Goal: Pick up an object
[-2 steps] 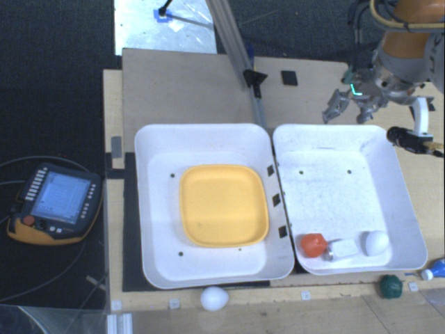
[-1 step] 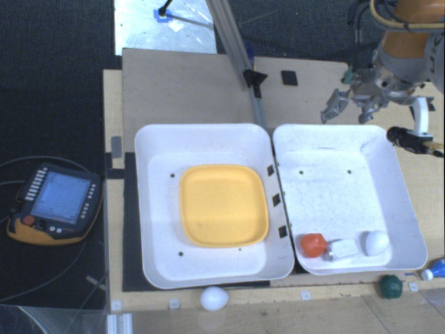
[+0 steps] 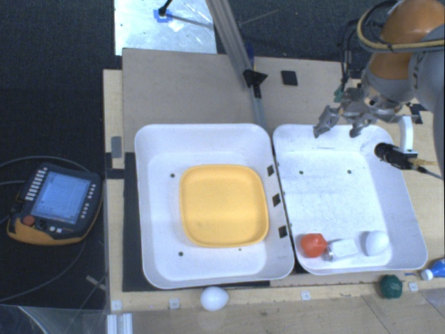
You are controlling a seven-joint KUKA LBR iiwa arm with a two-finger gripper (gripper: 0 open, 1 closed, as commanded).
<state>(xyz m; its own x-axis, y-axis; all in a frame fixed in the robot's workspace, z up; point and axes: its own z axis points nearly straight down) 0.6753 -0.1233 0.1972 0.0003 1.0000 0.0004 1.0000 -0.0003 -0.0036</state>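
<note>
The arm [image 3: 410, 40] was cut off at the right edge, only its orange band and grey wrist in view at about 2 o'clock. Its gripper [image 3: 342, 126] hung over the far rim of the right bin [image 3: 348, 179], its two fingers [image 3: 324, 125] spread apart with nothing between them. A black, cylinder-like part [image 3: 391, 154] sat just below the wrist — what it was could not be made out. Well apart from the gripper, along the right bin's near wall at about 5 o'clock, three things lay in a row: a red-orange lump [image 3: 312, 244], a small pale piece [image 3: 341, 249] too blurred to name, touching or nearly touching the lump, and a white ball [image 3: 376, 243]. The left bin [image 3: 156, 186] held a yellow square plate [image 3: 224, 204], lying flat at its middle. Outside the bins on the bench, a white egg [image 3: 214, 298] sat at 6 o'clock just below the left bin, and a dark green ball [image 3: 390, 286] at 5 o'clock — beside it a blue-and-white scrap [image 3: 434, 271] was cut by the edge. A pendant [image 3: 52, 204] lay on the floor at 9 o'clock.
</note>
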